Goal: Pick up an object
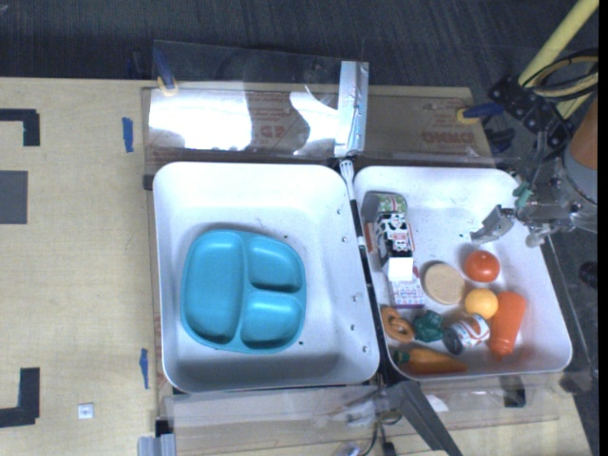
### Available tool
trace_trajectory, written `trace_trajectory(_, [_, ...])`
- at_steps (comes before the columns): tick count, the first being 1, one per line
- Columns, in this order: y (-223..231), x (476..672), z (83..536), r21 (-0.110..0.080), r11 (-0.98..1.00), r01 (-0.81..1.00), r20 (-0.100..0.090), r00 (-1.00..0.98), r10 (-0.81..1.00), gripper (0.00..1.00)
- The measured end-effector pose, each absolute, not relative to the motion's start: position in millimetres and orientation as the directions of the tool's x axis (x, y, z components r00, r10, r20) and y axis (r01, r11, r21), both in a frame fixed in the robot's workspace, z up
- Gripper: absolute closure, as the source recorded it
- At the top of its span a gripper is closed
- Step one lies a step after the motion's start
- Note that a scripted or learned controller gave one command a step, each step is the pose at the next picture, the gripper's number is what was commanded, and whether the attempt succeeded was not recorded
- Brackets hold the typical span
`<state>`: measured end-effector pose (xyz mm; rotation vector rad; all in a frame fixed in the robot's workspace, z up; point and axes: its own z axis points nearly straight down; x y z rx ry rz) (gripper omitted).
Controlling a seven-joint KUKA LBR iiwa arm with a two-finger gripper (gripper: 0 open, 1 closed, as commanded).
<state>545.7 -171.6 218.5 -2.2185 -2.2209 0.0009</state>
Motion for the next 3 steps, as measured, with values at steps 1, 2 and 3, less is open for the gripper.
trace_trajectory(1, [-206.2,559.3,96.1,-0.007,0.231,0.973,0.006,-0.231,0.973,0.00])
trace_trajectory(2, [-207.8,562.4,110.4,0.003,0.229,0.974,-0.001,-0.229,0.974,1.00])
trace_trajectory(3, [-175.6,612.9,192.9,0.010,0.139,0.990,-0.003,-0.139,0.990,1.00])
